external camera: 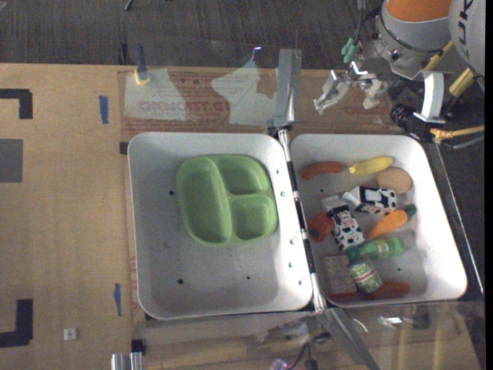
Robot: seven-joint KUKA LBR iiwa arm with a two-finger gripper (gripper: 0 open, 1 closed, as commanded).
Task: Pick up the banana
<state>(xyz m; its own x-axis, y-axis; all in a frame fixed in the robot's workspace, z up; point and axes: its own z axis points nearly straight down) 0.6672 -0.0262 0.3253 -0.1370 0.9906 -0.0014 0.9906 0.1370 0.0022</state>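
The gripper [344, 91] is seen above the right bin's [443, 206] far edge, fingers spread, nothing held. The banana [370, 165] is found lying in that bin, beside a sausage [323, 169].

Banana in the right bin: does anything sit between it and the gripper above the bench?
Nothing visible does. The banana lies uncovered near the far wall of the right bin, with a sausage beside it and a cookie close on the other side. The gripper hangs beyond that wall.

a green divided plate [227, 199] lies in the left bin [154, 284]; the right bin [447, 260] holds perhaps a carrot [387, 223].
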